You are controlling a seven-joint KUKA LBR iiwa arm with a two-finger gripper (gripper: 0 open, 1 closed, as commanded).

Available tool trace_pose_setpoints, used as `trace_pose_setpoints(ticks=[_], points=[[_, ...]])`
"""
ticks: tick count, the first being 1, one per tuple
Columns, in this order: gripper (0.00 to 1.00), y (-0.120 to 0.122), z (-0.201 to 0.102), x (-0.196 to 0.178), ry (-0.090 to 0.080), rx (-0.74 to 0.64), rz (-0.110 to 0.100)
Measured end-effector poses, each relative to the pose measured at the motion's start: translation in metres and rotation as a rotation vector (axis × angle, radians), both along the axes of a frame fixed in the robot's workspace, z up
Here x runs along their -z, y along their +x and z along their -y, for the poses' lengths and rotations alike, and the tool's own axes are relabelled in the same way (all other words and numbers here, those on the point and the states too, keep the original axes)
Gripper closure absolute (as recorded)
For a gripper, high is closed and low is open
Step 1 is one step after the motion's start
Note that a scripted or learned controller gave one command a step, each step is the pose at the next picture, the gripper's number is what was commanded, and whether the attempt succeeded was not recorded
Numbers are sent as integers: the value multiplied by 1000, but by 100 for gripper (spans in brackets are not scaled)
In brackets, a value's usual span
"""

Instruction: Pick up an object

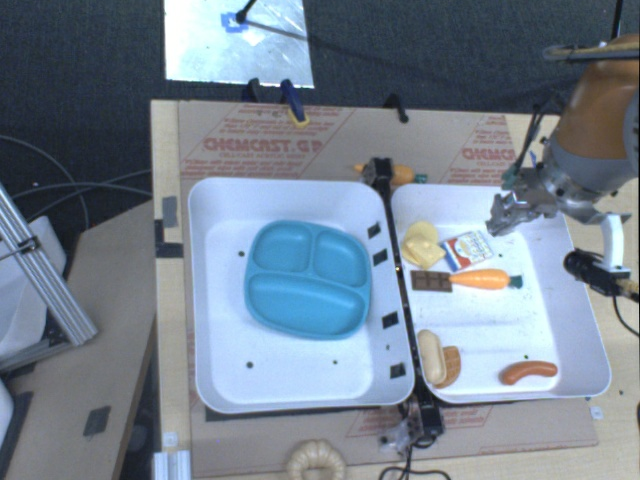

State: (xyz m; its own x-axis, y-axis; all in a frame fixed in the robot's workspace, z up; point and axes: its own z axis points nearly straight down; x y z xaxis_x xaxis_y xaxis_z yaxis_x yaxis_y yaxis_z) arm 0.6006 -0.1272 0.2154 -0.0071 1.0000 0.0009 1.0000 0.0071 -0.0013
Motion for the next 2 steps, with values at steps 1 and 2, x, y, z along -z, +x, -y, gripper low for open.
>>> trace_pose_setpoints(ticks=[1, 2], points=[[100, -27, -41, 4, 1, 0, 1], [100, -42, -79, -20, 1, -1, 3]])
